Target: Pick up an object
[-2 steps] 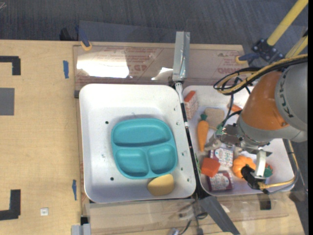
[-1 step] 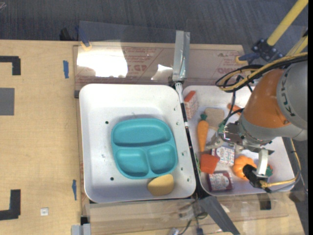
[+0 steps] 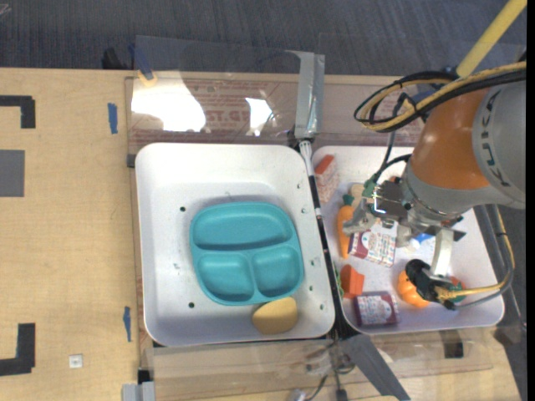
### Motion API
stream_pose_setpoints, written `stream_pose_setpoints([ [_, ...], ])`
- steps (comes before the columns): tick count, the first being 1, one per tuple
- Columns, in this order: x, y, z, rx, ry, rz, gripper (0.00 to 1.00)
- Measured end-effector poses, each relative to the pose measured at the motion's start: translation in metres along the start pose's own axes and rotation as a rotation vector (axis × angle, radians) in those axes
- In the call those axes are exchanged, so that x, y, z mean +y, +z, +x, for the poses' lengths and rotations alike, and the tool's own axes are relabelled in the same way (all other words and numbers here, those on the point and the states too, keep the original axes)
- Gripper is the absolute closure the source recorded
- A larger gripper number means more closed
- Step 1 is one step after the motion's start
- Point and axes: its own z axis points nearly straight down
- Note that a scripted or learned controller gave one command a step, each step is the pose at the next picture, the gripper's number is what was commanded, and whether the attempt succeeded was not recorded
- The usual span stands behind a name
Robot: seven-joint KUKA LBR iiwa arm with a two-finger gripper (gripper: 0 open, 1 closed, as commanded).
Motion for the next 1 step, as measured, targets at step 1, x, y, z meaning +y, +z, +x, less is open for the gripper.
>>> stream_pose_setpoints([
  [1, -0.0375, -0.0295, -0.008, -0.003, -0.155, 0.008, 1.0],
])
